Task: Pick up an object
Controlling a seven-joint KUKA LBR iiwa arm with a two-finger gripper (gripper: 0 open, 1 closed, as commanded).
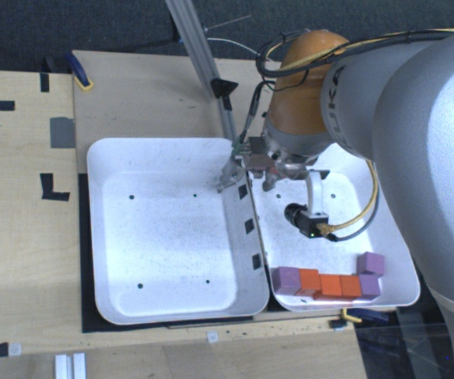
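Well below the fingers (234,176), blocks (329,283).

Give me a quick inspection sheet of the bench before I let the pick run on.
Surface: wooden bench with black tape marks; two white bins side by side.
Job's things: purple and orange blocks lined up along the near wall of the right bin; one purple block stacked at the row's right end.
Clutter: left bin shows dark specks.
Gripper: gripper hangs over the far end of the right bin, by the divide; nothing seen between its fingers.
Cables: black-and-yellow cable loops from the wrist; wires run over the orange band.
Surroundings: metal rail slants in from above; blue-yellow clamps at bench corners; dark floor.
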